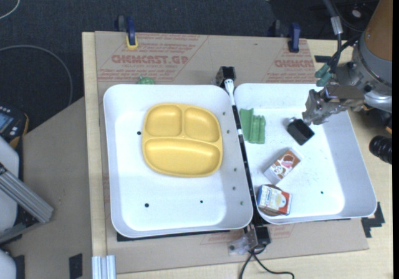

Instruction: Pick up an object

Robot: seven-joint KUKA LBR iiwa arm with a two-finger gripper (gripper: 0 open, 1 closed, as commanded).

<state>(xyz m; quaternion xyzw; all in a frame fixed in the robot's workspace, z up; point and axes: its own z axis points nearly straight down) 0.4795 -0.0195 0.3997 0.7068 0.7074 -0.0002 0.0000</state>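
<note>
The right bin (330, 175) holds several small items. A green ridged piece (253, 126) lies near its left wall. A small black block (300, 131) rests toward the upper middle. A brown and white carton (282, 166) lies tilted below it, and an orange and white carton (274, 200) sits at the front rim. My gripper (313, 114) hangs over the upper right part of this bin, just up and to the right of the black block. I see nothing held in it.
The left bin (115, 147) carries a yellow divided plate (182, 139). A black bar (235, 122) runs between the two bins. Blue clamps (130, 30) hold the board at the back edge. Cables trail behind the arm at the upper right.
</note>
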